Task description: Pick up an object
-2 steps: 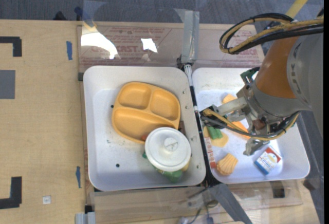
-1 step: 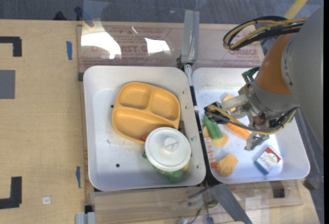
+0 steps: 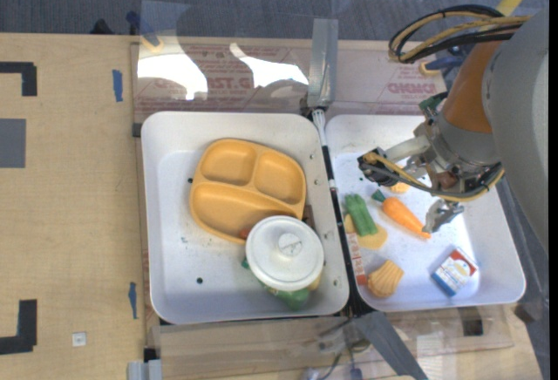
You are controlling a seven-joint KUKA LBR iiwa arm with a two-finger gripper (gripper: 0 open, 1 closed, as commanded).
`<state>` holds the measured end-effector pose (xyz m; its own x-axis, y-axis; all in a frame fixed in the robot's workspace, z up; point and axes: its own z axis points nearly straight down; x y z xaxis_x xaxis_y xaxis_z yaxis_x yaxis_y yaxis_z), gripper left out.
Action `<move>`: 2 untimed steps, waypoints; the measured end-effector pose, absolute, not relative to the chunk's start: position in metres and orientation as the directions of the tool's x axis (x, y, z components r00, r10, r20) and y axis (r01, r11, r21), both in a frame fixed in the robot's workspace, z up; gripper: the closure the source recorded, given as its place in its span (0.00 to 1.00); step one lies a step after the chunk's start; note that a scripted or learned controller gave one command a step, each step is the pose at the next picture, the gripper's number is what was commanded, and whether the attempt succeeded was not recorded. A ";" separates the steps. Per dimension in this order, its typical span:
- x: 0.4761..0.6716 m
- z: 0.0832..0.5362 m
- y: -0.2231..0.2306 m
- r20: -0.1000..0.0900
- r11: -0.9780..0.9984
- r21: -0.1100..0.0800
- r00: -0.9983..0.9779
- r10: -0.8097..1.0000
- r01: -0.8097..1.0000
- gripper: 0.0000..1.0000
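Arm over the right bin (image 3: 510,278), with toy food scattered beneath it.
The gripper (image 3: 410,186) is seen spread wide, nothing between its fingers, hung above the carrot (image 3: 404,214). A green piece (image 3: 357,214), a yellow piece (image 3: 385,278) and a small carton (image 3: 454,272) are laid nearby. In the left bin (image 3: 161,221) an orange tray (image 3: 244,182) is overlapped by a white lidded cup (image 3: 285,252).

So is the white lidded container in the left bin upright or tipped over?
Upright. The white lidded container shows its round lid and centre knob facing up, in the left bin, overlapping the near edge of the orange divided tray.
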<state>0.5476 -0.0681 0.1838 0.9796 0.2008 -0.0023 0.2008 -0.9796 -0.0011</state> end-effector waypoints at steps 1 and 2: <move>0.584 0.088 -0.091 0.006 -0.976 -0.001 0.976 0.219 0.219 0.00; 0.584 0.098 -0.091 0.003 -0.975 -0.001 0.975 0.222 0.222 1.00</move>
<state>0.5836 -0.0909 0.0983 0.9751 0.2219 0.0031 0.2219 -0.9751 -0.0013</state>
